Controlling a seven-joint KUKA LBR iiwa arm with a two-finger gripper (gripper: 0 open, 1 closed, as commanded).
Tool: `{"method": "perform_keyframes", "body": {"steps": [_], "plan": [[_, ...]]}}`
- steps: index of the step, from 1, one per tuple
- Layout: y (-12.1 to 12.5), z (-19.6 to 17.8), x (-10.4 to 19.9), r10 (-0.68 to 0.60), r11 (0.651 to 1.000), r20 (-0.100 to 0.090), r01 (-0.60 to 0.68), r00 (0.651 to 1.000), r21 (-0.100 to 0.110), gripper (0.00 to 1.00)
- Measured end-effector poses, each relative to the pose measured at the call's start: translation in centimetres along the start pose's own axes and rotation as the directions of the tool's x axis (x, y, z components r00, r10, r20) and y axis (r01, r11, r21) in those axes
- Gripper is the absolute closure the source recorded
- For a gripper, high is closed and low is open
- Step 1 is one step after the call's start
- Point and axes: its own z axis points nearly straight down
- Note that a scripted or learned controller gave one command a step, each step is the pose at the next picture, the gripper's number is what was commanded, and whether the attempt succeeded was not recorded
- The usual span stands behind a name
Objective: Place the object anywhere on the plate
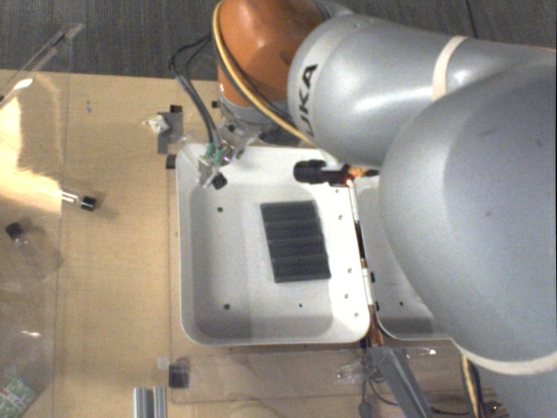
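the arm (418, 146) reaches in from the right, its jaws (213, 159) poised over the far left corner of the left bin (200, 312). whether they are open, closed or gripping anything i cannot tell; a small greenish bit shows there, too blurred to name. the dark ribbed plate (296, 240) lies in the same bin, toward the near right of the jaws, its long axis running far to near. the next move likely heads that way.

White bin (200, 259), dark ribbed plate (296, 241)

Wooden bench (104, 268): two white bins (209, 312) side by side.
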Motion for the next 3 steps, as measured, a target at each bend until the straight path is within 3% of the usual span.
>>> {"method": "perform_keyframes", "body": {"steps": [1, 2, 3], "plan": [[0.0, 0.0, 0.0, 0.001, 1.000, 0.000, -0.001, 1.000, 0.000, 0.00], [-2.6, 10.3, -0.5, 0.159, 0.987, 0.000, -0.159, 0.987, 0.000, 0.00], [-1.4, 11.1, -1.0, -0.505, 0.863, 0.003, 0.505, 0.863, -0.002, 0.00]]}}
